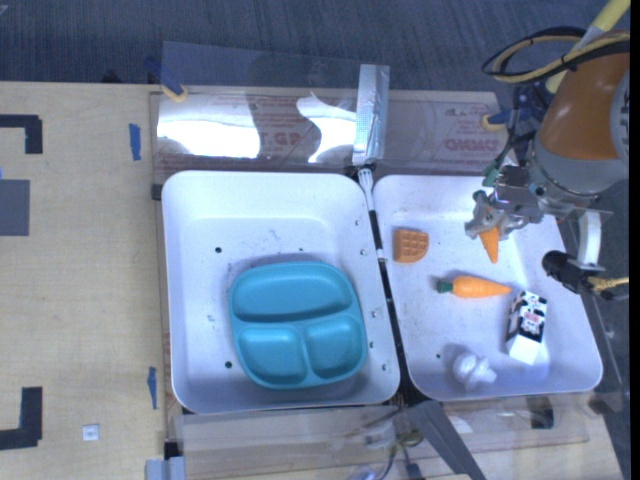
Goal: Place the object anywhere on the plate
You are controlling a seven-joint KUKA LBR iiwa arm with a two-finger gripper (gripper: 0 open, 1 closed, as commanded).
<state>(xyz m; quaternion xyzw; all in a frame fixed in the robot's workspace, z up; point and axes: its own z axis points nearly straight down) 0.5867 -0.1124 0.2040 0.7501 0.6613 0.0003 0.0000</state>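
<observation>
A blue plate (296, 322) with three compartments lies in the left bin (190, 208). Over the upper part of the right bin (575, 363), my gripper (490, 225) points down and is shut on a small orange cone-shaped piece (491, 247), whose tip sticks out below the fingers. The plate is far to the left of the gripper, across the wall between the two bins.
The right bin also holds an orange waffle-like piece (410, 245), a toy carrot (474, 287), a small black-and-white carton (527, 326) and a white lump (471, 368). A clear taped panel (260, 128) stands behind the bins. The arm (585, 118) fills the upper right.
</observation>
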